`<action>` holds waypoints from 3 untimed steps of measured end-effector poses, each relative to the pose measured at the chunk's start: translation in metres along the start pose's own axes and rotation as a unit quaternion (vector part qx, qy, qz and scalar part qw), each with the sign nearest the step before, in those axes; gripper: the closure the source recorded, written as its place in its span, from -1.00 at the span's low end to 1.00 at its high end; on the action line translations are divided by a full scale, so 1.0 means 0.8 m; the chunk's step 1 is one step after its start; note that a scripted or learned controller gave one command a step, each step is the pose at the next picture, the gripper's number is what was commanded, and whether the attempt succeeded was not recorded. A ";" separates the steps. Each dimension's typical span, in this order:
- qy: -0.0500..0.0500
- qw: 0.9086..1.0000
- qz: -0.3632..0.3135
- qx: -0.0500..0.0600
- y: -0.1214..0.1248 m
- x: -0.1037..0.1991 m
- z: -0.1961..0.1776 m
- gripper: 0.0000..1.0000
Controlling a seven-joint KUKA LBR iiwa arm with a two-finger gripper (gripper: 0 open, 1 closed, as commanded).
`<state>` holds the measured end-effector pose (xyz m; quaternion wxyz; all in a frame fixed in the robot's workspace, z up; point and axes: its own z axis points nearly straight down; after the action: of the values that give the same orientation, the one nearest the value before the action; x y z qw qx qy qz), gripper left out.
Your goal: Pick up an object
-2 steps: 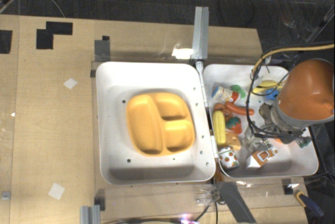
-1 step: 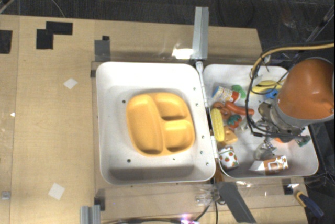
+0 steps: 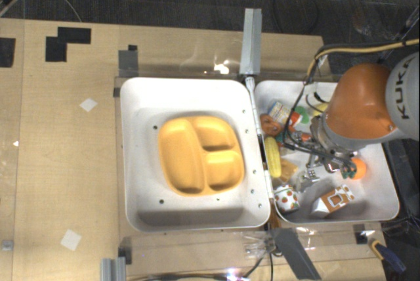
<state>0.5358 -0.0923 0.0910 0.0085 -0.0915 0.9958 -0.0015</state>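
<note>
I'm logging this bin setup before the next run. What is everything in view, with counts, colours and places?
white bins: two, side by side on the bench
compartment tray: one, yellow, middle of left bin
corn cob: one, yellow, left edge of right bin
small mixed items: several, multicoloured, crowded in right bin; exact count unclear
spotted ball: one, white with spots, right bin's near left corner
arm: one, orange band, over right bin
gripper: one, low among the items

We see the arm (image 3: 394,99) as a thick grey casing with part of the dark "KUKA" lettering (image 3: 399,101) on its side. Below it sits a rounded, glossy orange band (image 3: 357,102). A yellow cable (image 3: 357,48) and a black one loop alongside. Beneath the band we make out a darker metal wrist with small fittings and thin wires.
</note>
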 end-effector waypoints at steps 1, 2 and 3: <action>-0.002 1.000 0.028 -0.001 0.060 -0.009 -0.125 -1.00; 0.003 1.000 0.029 -0.001 0.059 -0.006 -0.120 -1.00; 0.003 1.000 0.029 -0.001 0.059 -0.006 -0.120 -1.00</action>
<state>0.5302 -0.0445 0.1866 0.0054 -0.0627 0.9980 -0.0001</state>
